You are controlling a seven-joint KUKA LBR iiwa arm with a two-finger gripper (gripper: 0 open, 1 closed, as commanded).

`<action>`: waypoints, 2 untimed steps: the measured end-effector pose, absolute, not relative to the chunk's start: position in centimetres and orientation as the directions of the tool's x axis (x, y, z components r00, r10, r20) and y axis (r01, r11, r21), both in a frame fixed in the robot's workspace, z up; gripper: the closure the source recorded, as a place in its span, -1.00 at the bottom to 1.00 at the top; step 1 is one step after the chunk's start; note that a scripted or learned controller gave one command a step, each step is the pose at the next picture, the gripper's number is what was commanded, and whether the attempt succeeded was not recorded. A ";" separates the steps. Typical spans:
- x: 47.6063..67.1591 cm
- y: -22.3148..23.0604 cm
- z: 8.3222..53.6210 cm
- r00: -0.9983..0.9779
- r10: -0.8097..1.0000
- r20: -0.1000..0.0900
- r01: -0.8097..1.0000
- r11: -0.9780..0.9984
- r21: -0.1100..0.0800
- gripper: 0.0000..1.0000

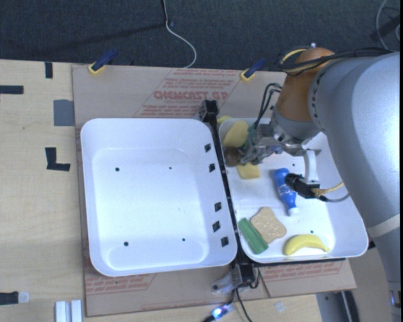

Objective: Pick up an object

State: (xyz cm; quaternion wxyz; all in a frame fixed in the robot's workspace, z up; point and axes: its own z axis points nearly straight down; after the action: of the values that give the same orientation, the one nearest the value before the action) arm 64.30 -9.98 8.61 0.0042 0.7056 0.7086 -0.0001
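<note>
Objects crowd the right bin (349, 237): a yellow block (249, 171) and a paler yellow piece (235, 133) at its far left, a blue bottle (285, 190), toast (268, 224), a green stick (252, 235) and a banana (306, 245) nearer. The gripper (255, 150) hangs low over the yellow block, beside the divider; I cannot tell how it is set. Closing here could catch the bin wall or nudge the block aside, because the pieces sit tight together.

wooden bench (27, 200) – a cardboard sheet (181, 92) lies on it, bearing two white bins (94, 200) side by side.
</note>
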 end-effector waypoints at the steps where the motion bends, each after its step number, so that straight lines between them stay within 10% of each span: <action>1: 64.0 -10.7 8.8 0.002 1.000 -0.020 1.000 -0.002 0.009 -1.00; 2: 58.5 -12.4 8.5 0.002 1.000 -0.001 1.000 -0.002 -0.003 -1.00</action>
State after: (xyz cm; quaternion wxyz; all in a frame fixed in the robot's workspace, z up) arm 58.49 -12.38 8.46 -0.0007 0.7079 0.7063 -0.0015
